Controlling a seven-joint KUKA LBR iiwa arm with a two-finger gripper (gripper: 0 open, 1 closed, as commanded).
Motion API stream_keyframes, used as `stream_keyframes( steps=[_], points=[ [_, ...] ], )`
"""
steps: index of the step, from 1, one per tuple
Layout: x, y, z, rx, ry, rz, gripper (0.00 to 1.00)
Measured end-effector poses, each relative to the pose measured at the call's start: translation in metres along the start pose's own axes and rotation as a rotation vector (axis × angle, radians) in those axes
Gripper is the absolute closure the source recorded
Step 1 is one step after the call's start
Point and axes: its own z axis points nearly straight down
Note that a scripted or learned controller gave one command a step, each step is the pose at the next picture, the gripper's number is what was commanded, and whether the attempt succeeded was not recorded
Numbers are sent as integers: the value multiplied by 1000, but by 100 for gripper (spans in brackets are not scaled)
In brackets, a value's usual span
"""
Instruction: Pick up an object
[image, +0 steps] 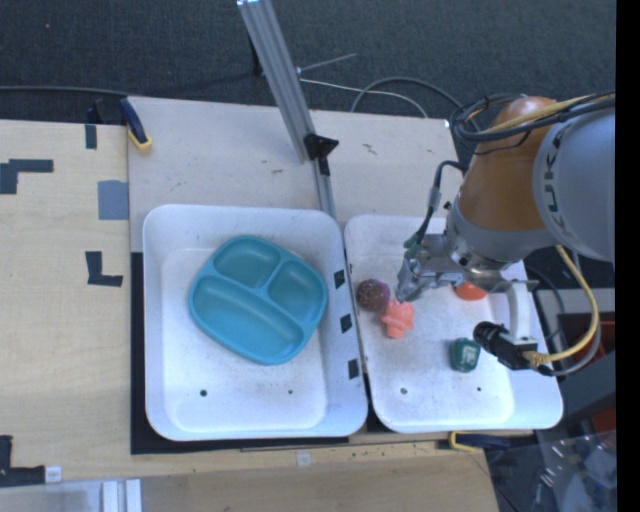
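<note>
Green object (464, 354) is lying nearest in the right bin (440, 405). Lumpy salmon-pink object (398, 318) is sitting mid-bin, just under the end effector (410, 290), whose finger state I cannot tell. Dark reddish ball (373, 293) is sitting just beside it. Teal divided plate (258, 298) is resting in the left bin (170, 400).

the only readable lettering is on the grey arm (585, 190), near the view's right edge; dark capital letters run up its casing, and "uk" can be made out, the remainder being cut off or too blurred to read; no other text, label, number or sign is legible anywhere.
</note>
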Motion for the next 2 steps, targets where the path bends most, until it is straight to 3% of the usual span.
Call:
stream_keyframes(
  steps=[2],
  points=[
    [111,-5,-10,-1,0,-2,100]
  ],
)
